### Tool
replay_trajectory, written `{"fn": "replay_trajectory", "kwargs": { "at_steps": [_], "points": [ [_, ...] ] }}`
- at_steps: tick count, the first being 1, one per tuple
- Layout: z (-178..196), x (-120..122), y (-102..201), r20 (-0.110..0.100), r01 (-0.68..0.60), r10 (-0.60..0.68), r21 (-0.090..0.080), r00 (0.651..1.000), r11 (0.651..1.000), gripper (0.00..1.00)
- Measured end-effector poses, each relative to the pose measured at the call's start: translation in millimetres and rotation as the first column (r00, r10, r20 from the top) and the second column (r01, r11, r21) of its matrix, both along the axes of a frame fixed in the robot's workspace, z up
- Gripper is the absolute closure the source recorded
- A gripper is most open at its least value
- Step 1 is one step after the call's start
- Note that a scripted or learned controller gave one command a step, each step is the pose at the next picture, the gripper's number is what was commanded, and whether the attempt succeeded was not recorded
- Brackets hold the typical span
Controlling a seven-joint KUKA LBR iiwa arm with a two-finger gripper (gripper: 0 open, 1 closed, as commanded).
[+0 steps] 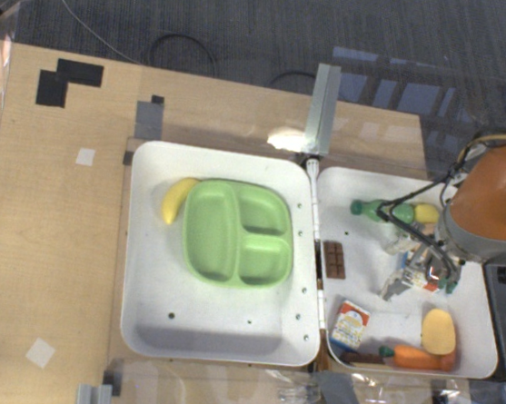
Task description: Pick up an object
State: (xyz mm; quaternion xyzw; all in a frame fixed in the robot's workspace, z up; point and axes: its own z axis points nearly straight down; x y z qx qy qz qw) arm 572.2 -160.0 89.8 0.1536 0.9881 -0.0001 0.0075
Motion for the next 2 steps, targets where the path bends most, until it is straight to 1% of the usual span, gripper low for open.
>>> {"fn": "replay_trajectory", "kwargs": {
  "at_steps": [1,2],
  "points": [
    [-1,43,79,0.000,-0.118,0.118,0.001,0.993,0.993,0.00],
    [16,51,-21,-0.003,-0.027,0.027,-0.003,1.000,1.000,0.00]
  ]
}}
